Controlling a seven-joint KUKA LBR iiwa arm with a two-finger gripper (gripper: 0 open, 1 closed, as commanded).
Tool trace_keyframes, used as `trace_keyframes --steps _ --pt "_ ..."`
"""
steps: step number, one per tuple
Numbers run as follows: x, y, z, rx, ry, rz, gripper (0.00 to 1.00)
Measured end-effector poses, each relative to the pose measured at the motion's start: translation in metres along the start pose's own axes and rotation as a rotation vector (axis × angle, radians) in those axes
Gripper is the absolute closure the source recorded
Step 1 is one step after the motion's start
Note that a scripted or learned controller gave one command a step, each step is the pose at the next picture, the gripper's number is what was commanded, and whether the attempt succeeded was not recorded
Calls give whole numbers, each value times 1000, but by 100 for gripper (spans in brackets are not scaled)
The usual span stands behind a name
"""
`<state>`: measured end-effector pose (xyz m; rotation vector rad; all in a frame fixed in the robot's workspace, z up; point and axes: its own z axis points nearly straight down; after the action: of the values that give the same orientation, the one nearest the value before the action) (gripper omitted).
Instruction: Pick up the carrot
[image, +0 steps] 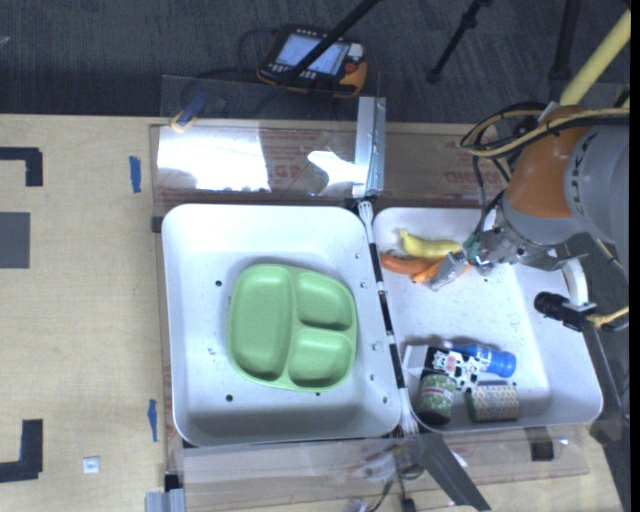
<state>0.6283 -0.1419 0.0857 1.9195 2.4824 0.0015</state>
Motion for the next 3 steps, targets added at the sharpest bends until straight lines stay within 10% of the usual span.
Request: trace_keyframes --steps 1,2,3 --pt "17 28 -73 -2 -1 -179 0" --pt "22 40 -9 -6 1 -214 0" --pt "22 43 -22 -12 -2 -217 100"
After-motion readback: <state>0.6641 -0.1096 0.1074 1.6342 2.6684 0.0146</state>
